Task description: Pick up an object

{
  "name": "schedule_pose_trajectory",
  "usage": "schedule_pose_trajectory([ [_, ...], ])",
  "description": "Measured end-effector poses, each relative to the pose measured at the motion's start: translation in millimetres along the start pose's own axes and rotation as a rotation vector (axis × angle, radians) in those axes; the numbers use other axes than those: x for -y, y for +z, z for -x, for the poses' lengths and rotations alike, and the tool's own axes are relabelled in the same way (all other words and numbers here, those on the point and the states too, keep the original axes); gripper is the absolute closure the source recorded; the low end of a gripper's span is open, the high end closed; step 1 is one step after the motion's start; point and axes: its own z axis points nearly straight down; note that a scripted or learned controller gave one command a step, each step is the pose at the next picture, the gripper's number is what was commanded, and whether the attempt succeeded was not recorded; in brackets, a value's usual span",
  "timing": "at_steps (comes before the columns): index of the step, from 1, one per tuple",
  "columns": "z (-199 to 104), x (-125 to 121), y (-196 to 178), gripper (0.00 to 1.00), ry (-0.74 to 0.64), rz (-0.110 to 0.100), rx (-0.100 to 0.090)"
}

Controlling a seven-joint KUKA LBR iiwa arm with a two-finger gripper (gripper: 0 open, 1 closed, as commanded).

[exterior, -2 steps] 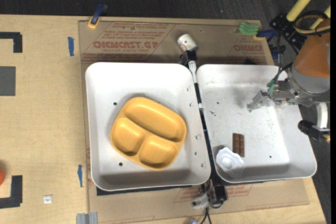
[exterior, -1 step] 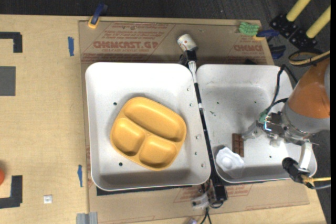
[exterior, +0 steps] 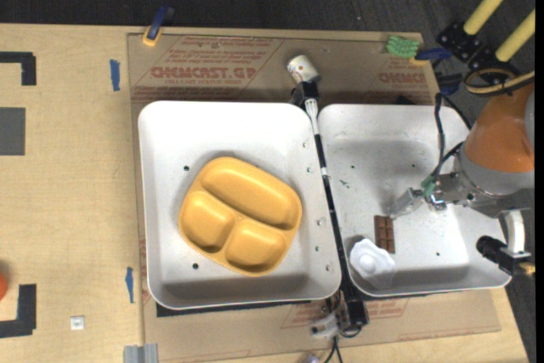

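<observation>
Gripper point(exterior: 406, 201) hovers just above-right of brown bar point(exterior: 385, 233).

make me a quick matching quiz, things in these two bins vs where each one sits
Things:
1. yellow divided tray
2. brown block
3. white crumpled object
4. hand

Places:
A. right bin, front left corner
B. left bin, in the middle
C. over the middle of the right bin
D. right bin, just behind the white object

Pairs: 1-B, 2-D, 3-A, 4-C
</observation>
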Motion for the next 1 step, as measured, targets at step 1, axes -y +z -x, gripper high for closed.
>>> schedule_pose_trajectory([
  [1, -46.3, -30.4, -0.2, 0.0, -0.093, 0.002, 0.0],
])
